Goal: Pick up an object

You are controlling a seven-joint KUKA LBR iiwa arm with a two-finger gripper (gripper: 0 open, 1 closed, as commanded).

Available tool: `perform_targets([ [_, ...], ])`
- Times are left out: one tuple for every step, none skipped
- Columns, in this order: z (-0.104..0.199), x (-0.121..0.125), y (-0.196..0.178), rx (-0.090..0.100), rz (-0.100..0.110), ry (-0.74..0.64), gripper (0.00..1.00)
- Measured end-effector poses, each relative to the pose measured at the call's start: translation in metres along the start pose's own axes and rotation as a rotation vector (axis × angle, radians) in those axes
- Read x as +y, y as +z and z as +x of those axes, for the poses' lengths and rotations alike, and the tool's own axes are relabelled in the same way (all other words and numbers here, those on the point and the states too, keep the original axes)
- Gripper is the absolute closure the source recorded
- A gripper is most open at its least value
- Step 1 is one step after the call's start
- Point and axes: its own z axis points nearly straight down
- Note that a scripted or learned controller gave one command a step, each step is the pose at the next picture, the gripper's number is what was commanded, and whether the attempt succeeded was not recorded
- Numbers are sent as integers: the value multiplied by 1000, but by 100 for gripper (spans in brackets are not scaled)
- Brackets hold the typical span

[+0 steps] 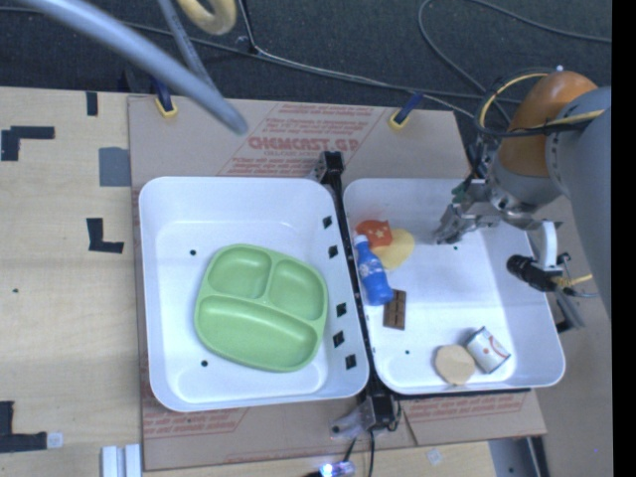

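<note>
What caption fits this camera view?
Gripper hovers over the right bin of small objects; a green plate fills the left.

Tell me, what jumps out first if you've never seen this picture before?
The big green divided plate lying in the left bin grabs the eye first. Next come the small things in the right bin: a blue bottle beside something red and yellow near the middle divider, and a tan disc near the front. The end effector hangs over that bin's far side.
</note>
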Motion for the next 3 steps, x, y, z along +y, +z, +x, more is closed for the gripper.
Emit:
perform_targets([
  [0, 0, -64, 4, 0, 3, 100],
  [6, -6, -113, 5, 2, 2, 100],
  [6, -5, -116, 6, 5, 3, 100],
])
